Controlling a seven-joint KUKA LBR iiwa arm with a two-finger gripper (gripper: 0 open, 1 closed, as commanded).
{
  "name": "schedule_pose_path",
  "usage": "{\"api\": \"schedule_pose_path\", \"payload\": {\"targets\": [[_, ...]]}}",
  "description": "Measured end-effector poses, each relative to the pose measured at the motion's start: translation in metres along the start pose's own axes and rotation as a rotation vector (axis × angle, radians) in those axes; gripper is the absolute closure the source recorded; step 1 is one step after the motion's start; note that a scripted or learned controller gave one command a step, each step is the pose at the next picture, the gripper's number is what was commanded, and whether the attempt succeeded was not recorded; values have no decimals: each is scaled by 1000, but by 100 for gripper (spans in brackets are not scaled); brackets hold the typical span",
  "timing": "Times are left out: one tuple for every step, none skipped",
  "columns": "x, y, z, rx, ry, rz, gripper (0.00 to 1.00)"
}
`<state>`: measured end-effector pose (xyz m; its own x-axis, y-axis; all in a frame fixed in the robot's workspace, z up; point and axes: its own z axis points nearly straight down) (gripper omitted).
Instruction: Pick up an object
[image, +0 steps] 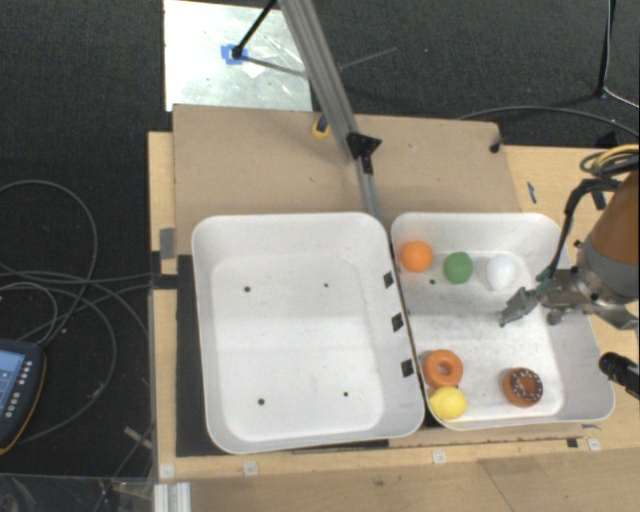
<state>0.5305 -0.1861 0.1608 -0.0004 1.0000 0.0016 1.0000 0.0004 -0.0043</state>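
We see the arm (612, 240) reaching in from the right, its tool (528, 306) hanging over the right bin (580, 375). The tool's two fingers (514, 309) look spread apart with nothing between them, so we read it as open and gripping nothing.

The things to pick all lie in that right bin. Just up and to the left of the tool sits a white ball (500, 271), the closest of them, near the fingers though we cannot tell whether it touches them. Further left along the same row we find a green ball (458, 267), just beside the white one, and then an orange ball (416, 257) near the bin's far left corner.

Below the tool, toward the near edge of the bin, lies a brown doughnut (522, 386) with pale specks on it. Down and to the left of the tool we see an orange ring (443, 368), and touching it on its near side a yellow ball (448, 403), tucked against the bin's near left corner.

Well to the left of the tool is the left bin (215, 300), pressed up against the right one. Both bins rest on the counter (260, 160). A grey pole (330, 85) slants across the counter above and to the left of the tool.
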Motion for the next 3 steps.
{"api": "schedule_pose_path", "payload": {"targets": [[2,3,62,0,0,0,0],[2,4,70,-4,-1,-1,0],[2,5,59,-8,-2,-1,100]]}}
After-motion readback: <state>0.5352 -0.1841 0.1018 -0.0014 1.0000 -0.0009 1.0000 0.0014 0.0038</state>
